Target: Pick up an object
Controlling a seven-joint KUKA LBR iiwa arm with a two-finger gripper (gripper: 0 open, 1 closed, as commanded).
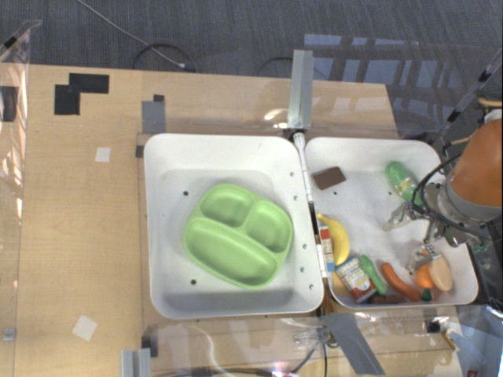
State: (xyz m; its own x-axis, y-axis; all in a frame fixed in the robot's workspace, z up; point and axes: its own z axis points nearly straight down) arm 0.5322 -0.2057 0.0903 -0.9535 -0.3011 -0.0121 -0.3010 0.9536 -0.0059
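The wooden bench [86, 234] bears two white bins [169, 289] side by side.

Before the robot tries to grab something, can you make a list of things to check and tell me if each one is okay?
1. Things to pick are in the right white bin: a yellow banana, a green plastic bottle, a red sausage-shaped toy and a brown flat block. Ok.
2. Two-finger gripper is over that bin: ok.
3. Gripper sits directly above one chosen item: cannot tell.
4. Gripper open and ready: cannot tell.
5. Items are spaced apart at the bin's near end: not ok, they crowd together.
6. Green divided plate lies apart in the left white bin: ok.
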